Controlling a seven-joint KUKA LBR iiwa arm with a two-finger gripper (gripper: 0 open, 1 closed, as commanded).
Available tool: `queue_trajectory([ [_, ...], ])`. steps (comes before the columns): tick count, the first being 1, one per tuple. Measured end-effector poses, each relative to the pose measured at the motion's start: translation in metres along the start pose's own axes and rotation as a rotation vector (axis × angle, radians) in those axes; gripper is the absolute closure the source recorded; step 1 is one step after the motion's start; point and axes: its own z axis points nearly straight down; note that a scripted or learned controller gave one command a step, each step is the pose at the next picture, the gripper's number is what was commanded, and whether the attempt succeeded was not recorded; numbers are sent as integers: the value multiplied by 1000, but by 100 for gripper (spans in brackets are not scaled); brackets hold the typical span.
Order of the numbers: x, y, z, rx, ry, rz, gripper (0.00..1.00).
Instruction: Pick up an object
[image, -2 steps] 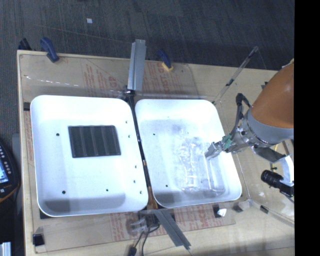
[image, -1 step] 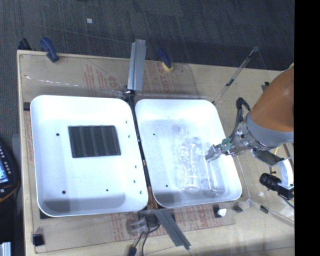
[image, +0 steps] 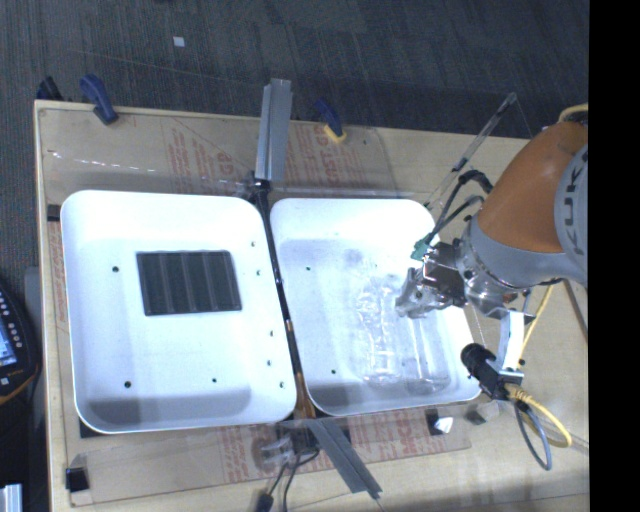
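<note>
Dark grey carpeted floor (image: 200, 40) beyond a pale wooden bench (image: 60, 150), seen from above at a slant. Blue clamps (image: 98, 98) along the far edge of the bench, red-printed clear sheeting (image: 190, 140) across its top. Bright, even light overhead, glaring off the white surfaces.

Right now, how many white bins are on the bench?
2. The left bin has a dark grey ridged panel in it. The right bin holds clear, glassy items, with the gripper over them. Nothing suggests another bin is hidden.
</note>
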Motion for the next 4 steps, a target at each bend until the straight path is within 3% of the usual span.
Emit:
queue_trajectory([
  [1, 0, 0, 0, 0, 0, 0, 0],
  [2, -27, 7, 25, 6, 0, 131, 0],
  [3, -38, 11, 23, 5, 1, -20, 0],
  [4, -33, 11, -9, -3, -2, -492, 0],
])
